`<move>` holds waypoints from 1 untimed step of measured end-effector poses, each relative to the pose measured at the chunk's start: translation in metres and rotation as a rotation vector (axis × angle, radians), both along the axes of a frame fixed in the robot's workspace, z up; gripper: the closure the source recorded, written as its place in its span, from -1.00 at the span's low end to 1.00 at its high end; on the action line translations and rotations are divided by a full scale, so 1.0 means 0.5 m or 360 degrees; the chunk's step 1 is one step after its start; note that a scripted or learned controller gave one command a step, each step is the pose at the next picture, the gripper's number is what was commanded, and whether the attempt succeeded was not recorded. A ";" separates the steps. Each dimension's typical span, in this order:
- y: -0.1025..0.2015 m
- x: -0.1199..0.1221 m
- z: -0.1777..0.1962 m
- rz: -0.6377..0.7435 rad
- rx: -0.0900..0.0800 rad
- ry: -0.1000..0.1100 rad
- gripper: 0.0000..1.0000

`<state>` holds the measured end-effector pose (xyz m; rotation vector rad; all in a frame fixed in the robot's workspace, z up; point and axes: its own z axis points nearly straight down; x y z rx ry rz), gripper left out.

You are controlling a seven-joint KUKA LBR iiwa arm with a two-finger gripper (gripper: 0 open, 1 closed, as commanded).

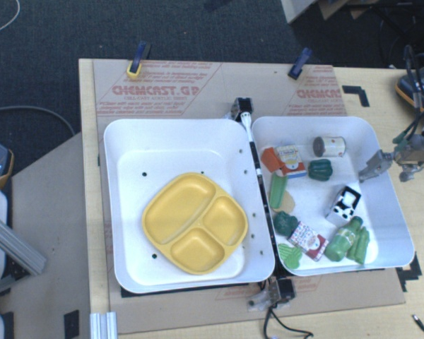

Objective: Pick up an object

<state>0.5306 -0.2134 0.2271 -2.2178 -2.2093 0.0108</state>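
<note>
Hand [379, 164] at right bin [392, 210] rim, finger state unclear; cow block [345, 204] nearest, looks light, stiff, best gripped across flat sides.

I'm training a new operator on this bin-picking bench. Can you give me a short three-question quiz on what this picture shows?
1. True or false: the yellow divided plate lies in the left bin.
2. Which toy sits nearest the right bin's far wall: (a) the grey can, (b) the black-and-white cow block, (c) the green bottles?
3. Where is the gripper relative to the right bin?

Key:
1. True.
2. (a), the grey can.
3. At the bin's right side, just above its rim, apart from all the toys.
</note>
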 end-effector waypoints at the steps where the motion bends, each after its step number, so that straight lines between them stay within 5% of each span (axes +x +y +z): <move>1: 0.001 0.006 0.014 0.0006 -0.0006 -0.0021 -1.00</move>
